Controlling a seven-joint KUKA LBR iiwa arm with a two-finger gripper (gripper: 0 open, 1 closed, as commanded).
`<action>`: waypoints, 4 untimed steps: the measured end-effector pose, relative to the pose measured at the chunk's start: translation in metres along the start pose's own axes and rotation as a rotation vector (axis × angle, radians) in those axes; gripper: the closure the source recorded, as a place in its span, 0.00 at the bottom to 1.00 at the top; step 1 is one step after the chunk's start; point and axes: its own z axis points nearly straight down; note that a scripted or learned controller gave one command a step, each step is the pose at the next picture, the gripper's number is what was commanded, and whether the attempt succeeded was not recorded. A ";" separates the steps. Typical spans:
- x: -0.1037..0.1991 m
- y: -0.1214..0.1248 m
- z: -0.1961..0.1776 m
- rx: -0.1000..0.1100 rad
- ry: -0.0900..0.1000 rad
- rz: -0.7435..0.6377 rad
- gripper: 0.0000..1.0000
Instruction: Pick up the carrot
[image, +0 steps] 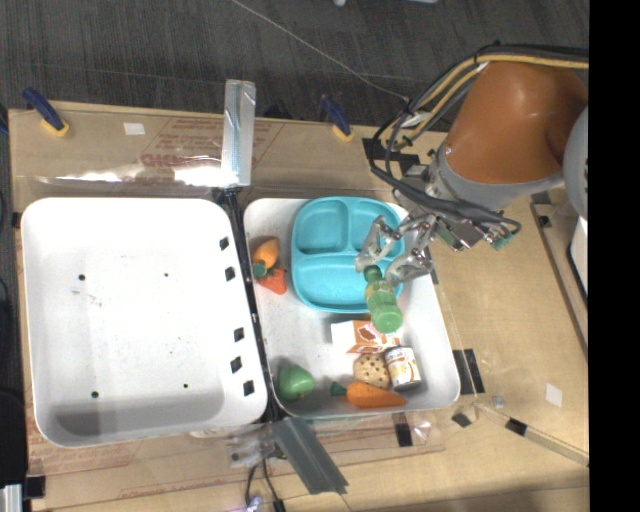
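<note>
The carrot (375, 396) is seen lying on its side along the front wall of the right bin (440, 330), close to the front right corner, its thick end pointing toward the green pepper-like item (295, 380) to its left. Just behind it a cookie packet (370, 370) and a small can (402, 368) are found, both nearly touching it, so little free room is left on that side. A white card (350, 332) lies behind those. A green bottle (381, 303) lies further back, overlapping the edge of the blue divided plate (330, 250). An orange-and-red toy (267, 263) rests against the bin's left wall. Open floor is left in the middle-left of this bin.

The gripper (398, 255) is held above the plate's right rim and the bottle's top, well apart from the carrot. Nothing can be seen between its fingers, which appear spread.

The left bin (30, 300) sits alongside, touching at the shared wall.
</note>
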 end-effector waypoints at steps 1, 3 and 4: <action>-0.002 0.000 -0.011 0.003 -0.002 -0.004 1.00; 0.016 0.038 0.004 -0.002 -0.001 -0.427 1.00; 0.014 0.038 -0.007 0.000 -0.002 -0.432 1.00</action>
